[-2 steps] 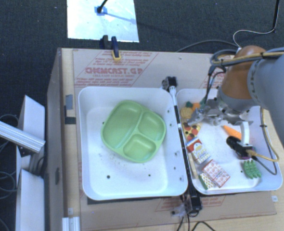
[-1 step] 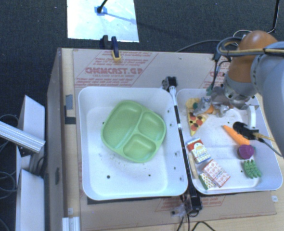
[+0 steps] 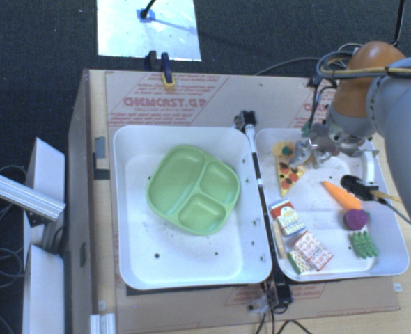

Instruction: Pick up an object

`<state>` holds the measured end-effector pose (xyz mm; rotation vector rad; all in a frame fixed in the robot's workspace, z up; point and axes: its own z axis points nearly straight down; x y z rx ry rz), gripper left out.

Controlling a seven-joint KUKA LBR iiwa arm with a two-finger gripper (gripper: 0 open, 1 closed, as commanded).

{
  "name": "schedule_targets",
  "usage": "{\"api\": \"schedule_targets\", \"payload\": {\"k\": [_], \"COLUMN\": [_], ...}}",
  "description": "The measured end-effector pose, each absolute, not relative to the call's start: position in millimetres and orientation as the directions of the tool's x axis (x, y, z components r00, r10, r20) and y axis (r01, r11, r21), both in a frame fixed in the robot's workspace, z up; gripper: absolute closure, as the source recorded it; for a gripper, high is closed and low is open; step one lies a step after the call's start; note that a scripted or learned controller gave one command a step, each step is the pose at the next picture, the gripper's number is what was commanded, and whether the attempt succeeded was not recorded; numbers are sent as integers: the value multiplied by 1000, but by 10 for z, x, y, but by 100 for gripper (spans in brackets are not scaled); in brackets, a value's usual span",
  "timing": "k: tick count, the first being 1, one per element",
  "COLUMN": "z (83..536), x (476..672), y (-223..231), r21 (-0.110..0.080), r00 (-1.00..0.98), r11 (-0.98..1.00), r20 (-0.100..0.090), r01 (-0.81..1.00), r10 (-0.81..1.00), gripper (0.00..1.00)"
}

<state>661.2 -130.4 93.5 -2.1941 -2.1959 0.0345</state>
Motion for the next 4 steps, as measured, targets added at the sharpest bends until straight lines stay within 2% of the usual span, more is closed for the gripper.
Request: {"api": "schedule_targets", "payload": {"k": [1,2,3,4], "z": [1863,1849,942,1049], "x": [6132,6122,6649,6657], "y": [-785,-790,-1231,-1231], "r21": [5,2,3,6], "r00": [-6,-5,-4,-7], "r11": [6,5,4,7], "r20": [0,0,-1,-2], "r01": [1000,1000,1000,1000], "r10": [1000,1000,1000,1000], "gripper": [100,0,0,100]}}
